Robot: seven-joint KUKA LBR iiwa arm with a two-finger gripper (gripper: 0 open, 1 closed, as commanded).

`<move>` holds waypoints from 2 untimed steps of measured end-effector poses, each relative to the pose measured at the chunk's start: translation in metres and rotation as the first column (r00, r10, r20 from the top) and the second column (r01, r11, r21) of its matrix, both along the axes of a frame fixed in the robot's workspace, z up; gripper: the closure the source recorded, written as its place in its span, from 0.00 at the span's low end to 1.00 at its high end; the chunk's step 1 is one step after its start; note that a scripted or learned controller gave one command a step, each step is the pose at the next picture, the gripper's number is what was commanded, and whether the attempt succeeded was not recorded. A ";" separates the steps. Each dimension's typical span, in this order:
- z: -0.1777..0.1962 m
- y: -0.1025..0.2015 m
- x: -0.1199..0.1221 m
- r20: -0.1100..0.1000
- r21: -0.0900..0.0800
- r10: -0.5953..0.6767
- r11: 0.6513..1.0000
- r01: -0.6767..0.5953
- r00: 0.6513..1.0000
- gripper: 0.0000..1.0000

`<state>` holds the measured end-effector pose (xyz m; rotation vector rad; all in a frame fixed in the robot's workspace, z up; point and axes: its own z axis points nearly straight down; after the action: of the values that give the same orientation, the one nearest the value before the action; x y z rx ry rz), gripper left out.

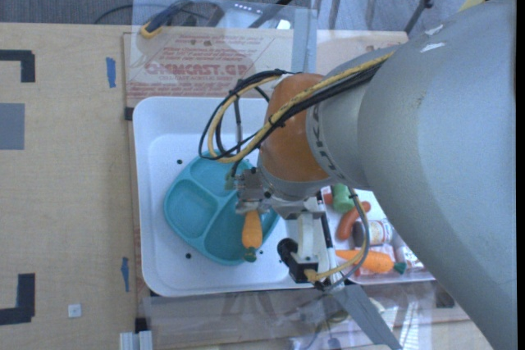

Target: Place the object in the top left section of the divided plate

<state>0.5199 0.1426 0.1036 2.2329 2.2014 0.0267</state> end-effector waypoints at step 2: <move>0.009 0.000 0.000 -0.001 0.000 -0.001 1.000 0.001 1.000 1.00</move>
<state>0.5198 0.1422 0.1127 2.2344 2.2009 0.0250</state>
